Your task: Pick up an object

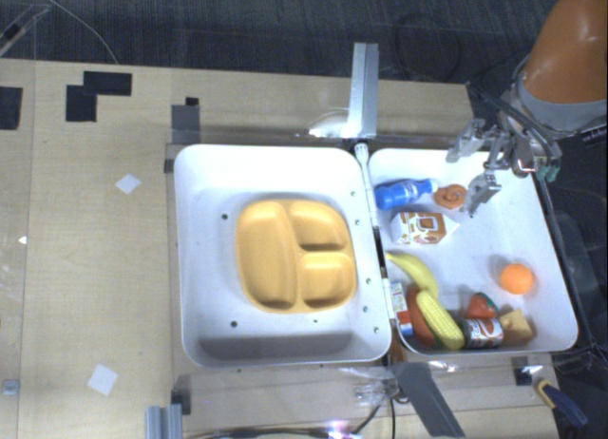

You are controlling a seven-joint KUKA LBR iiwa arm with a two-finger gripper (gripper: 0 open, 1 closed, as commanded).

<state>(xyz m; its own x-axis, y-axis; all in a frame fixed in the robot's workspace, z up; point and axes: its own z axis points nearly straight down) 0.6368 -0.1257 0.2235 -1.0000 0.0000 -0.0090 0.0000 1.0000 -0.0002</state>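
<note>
Left bin (199,266): holds a yellow tray (293,254), well apart from the tool. Right bin (551,238): crowded along the near edge with banana (414,271), corn (439,319) and a can (483,333); blue bottle (403,192), carton (421,228) and brown donut (451,198) bunched at the far side; orange ball (516,278) alone. Tool (486,181) hangs open just beside the donut, gripping nothing. Likely risks: fingers straddling donut and carton together, nudging either aside, or closing on air; ball liable to roll.

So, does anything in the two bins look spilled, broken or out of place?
Nothing looks spilled or broken. The yellow divided plastic tray lies flat in the left white bin. The toy foods lie loosely piled near the right white bin's front.
</note>
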